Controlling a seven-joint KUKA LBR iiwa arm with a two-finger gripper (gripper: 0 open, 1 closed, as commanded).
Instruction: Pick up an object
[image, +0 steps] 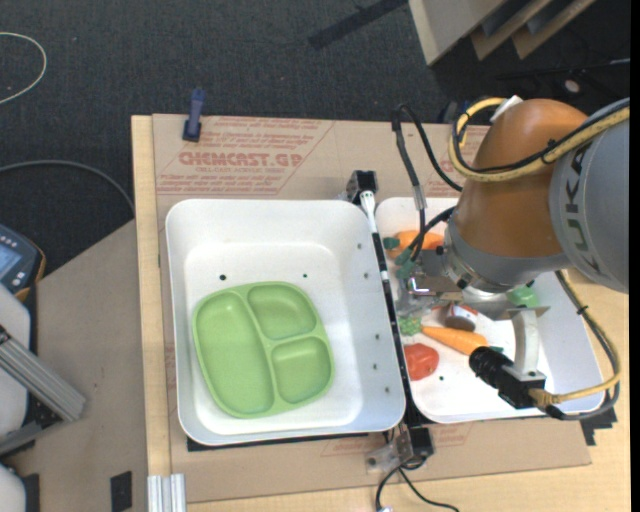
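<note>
Hovering low over the right bin (560, 385), the end effector (420, 285) is sitting under the bulky wrist, and its state is something I cannot tell. An orange carrot (455, 339) is lying just beside it, next to a red piece (421, 360); the carrot is looking light, stiff and smooth, best pinched across its thicker middle.

Divided tray (262, 347) in left bin (190, 225), carrot (455, 339) and tomato (421, 361) in right bin (470, 402), arm (530, 190) above

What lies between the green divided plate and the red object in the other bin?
In the camera view, between the green divided plate and the red object lie bare white bin floor and the bins' adjoining rims.
</note>
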